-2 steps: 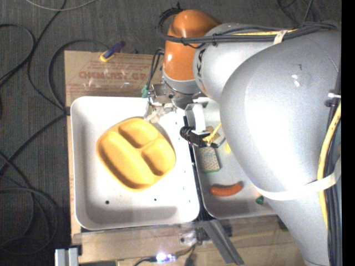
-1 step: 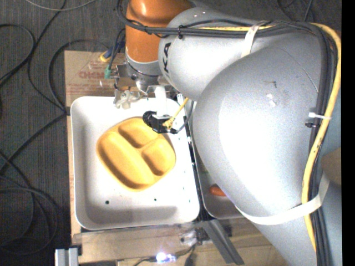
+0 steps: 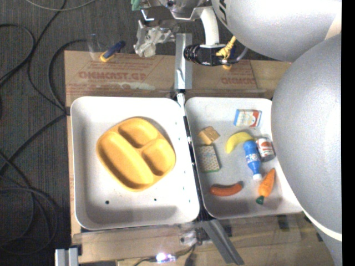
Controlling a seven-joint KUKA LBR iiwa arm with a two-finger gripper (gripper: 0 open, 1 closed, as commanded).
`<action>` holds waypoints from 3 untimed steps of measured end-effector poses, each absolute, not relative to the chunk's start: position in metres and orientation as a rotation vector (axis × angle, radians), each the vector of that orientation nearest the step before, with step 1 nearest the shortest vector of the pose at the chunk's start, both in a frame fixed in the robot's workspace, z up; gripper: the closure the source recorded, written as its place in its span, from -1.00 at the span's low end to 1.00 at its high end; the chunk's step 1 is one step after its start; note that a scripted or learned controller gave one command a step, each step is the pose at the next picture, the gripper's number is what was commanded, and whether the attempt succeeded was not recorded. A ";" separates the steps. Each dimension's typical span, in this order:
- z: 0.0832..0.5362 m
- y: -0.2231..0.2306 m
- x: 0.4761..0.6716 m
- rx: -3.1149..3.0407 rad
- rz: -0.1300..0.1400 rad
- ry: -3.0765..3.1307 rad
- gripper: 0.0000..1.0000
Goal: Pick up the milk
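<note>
The milk (image 3: 247,117) is a small white carton with blue and red print. It lies flat near the far edge of the right bin (image 3: 197,148). My gripper (image 3: 147,39) hangs high beyond the bins, over the cardboard at the back, well left of and behind the milk. Nothing shows in the gripper. The grey arm fills the upper right of the view and covers the right bin's right edge.
The right bin also holds a banana (image 3: 238,140), a blue bottle (image 3: 252,158), a red can (image 3: 265,148), a carrot (image 3: 266,184), a sausage (image 3: 226,189) and two brown blocks (image 3: 209,147). A yellow divided plate (image 3: 136,152) lies in the left bin (image 3: 83,148).
</note>
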State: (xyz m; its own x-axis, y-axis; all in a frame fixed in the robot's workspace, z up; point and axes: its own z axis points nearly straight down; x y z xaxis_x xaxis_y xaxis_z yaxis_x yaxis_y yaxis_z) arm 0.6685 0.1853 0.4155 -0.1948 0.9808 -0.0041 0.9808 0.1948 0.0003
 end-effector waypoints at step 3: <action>0.217 0.193 0.651 0.417 0.000 3.112 1.00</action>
State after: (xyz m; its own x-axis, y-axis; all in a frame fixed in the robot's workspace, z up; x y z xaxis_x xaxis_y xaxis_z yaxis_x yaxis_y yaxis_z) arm 0.6511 0.1927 0.2169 -0.9648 0.2630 -0.0017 0.2630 0.9648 0.0001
